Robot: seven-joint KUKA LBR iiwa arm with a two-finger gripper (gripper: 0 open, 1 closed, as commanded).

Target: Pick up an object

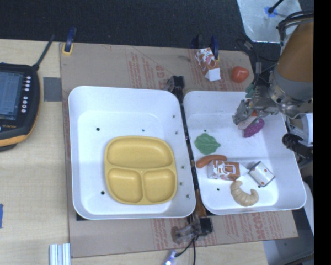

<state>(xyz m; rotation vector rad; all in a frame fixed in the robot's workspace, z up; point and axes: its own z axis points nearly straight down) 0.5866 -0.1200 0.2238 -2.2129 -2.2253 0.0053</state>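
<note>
Arm in from the right, gripper [248,115] low over the far end of the right bin [287,203]. Can't tell if it's spread or pinching, too blurry. Purple grapes [254,127] lie right at its tip, touching or nearly. Nearer in that bin: green leaf [207,143], sausage [211,160], small carton [224,171], silver can [261,174], croissant [244,193]. Left bin [83,148] holds a yellow divided plate [141,170]. Outside, far side: tomato [240,74] & a little box [208,62]. Tablet [8,104] at far left.
</note>
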